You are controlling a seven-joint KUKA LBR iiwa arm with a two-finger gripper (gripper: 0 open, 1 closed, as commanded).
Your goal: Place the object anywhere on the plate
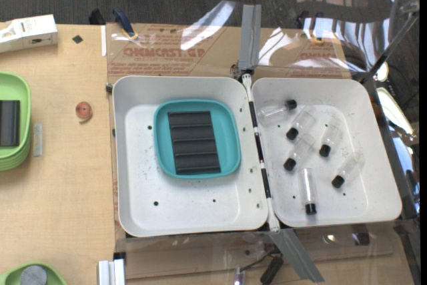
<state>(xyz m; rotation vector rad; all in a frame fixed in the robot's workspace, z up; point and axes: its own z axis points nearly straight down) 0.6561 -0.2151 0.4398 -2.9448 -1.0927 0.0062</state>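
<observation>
Nearest the camera, the right bin [373, 210] holds six clear vials [308, 191] with black caps, scattered from its centre toward five o'clock. At nine o'clock from them, in the left bin [133, 197], sits the teal plate [230, 143] bearing a black ribbed block [193, 141]. I cannot tell the state of the hand. Risks, as I judge: vials are see-through, slick and round, so they may slip or roll; a vial released onto the block could tumble off.

Bright even light, sharp focus, glare on clear sheeting [320, 30].
</observation>
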